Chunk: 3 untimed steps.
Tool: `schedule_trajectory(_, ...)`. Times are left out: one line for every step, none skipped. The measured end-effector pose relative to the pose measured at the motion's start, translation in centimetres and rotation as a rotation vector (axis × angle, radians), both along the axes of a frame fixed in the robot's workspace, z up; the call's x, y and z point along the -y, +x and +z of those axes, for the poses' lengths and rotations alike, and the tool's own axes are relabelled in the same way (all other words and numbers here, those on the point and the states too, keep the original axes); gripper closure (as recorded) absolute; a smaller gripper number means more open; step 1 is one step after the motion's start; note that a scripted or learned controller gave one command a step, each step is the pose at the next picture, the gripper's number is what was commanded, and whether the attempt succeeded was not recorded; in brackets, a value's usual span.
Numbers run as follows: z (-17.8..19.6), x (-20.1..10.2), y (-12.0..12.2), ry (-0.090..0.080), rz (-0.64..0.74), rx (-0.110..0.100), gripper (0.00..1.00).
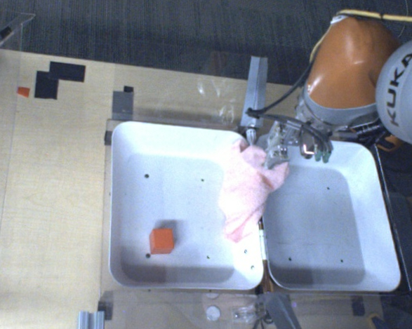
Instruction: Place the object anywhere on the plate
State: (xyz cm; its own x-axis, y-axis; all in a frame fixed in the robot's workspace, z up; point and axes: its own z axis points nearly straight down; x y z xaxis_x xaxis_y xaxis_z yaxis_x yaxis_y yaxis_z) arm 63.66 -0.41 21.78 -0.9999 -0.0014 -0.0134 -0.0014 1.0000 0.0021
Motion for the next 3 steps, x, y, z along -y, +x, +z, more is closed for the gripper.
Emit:
schedule_trajectory(1.5, -5.0, -1.1, 0.001, 0.003, 0.002, 1.00)
schedule_trajectory(2.5, -10.3, -2.4, 0.002, 0.002, 0.001, 1.00)
schedule_trajectory(1.0, -15.3, -3.6, 0.002, 0.004, -0.004, 1.00)
